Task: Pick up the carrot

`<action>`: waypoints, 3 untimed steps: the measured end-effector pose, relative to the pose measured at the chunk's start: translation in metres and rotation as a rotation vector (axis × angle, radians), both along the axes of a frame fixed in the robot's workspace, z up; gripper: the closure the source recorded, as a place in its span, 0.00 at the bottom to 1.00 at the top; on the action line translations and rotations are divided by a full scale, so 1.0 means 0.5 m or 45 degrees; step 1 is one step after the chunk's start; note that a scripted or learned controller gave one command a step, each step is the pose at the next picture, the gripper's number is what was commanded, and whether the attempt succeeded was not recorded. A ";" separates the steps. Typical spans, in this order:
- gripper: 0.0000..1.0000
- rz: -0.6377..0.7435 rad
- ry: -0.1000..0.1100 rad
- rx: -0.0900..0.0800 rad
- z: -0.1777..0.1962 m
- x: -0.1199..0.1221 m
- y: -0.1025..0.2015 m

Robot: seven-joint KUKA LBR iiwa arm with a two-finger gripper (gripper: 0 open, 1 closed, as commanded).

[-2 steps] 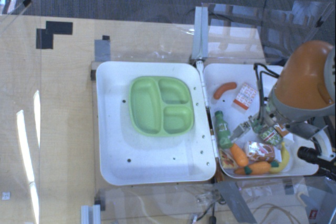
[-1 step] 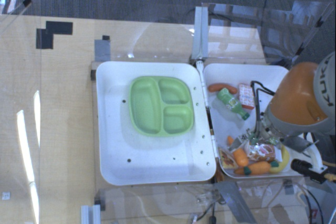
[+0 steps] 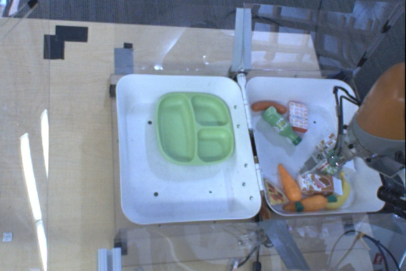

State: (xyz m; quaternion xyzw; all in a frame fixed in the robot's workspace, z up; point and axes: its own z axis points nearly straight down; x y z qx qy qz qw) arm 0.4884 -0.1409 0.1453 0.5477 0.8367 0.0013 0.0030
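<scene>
Gripper (image 3: 327,158), metal two-finger, hangs low in right white bin (image 3: 317,87); can't tell finger state, nothing visibly gripped. Orange tapered plastic carrot (image 3: 290,182) lies just left and below it, beside a second orange carrot-like piece (image 3: 312,203). Likely light, rigid, slick; best pinched across thick middle.

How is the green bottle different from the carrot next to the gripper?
The green bottle lies near the right bin's middle, green with a paler label end; the carrot lies nearer the front wall, plain orange and tapering to a point. The bottle looks slightly longer. Both lie flat and slanted, in the same bin.
</scene>
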 end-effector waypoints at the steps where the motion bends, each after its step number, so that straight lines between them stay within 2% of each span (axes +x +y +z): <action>1: 0.00 0.000 0.000 0.000 0.000 0.000 0.000; 2: 0.00 0.179 -0.010 -0.004 -0.111 0.005 0.098; 3: 1.00 0.181 -0.020 -0.003 -0.088 0.011 0.101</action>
